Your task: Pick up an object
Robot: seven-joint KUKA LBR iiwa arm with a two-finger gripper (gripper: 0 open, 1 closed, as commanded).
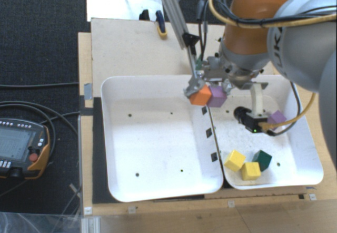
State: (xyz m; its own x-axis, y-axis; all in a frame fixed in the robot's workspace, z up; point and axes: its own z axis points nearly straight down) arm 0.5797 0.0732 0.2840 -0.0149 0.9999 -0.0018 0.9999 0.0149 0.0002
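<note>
Orange cube (200, 96) and purple cube (217, 96): small rigid blocks, judged light, hard and smooth-faced, best pinched across two flat opposite sides. Both sit touching each other directly beneath the end effector (209, 88), above the divider between the bins; whether it is spread or pinching either cannot be told. Right of and below the end effector, well apart: two yellow cubes (235, 161), one green cube (263, 159).

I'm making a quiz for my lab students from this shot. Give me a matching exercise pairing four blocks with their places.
Blocks:
1. orange block
2. green block
3. yellow blocks
4. pale purple block

Places:
A. right bin, beside the black cable end
B. at the divider's far end
C. right bin's near end, a pair
D. just right of the yellow pair

Pairs: 1-B, 2-D, 3-C, 4-A
</note>
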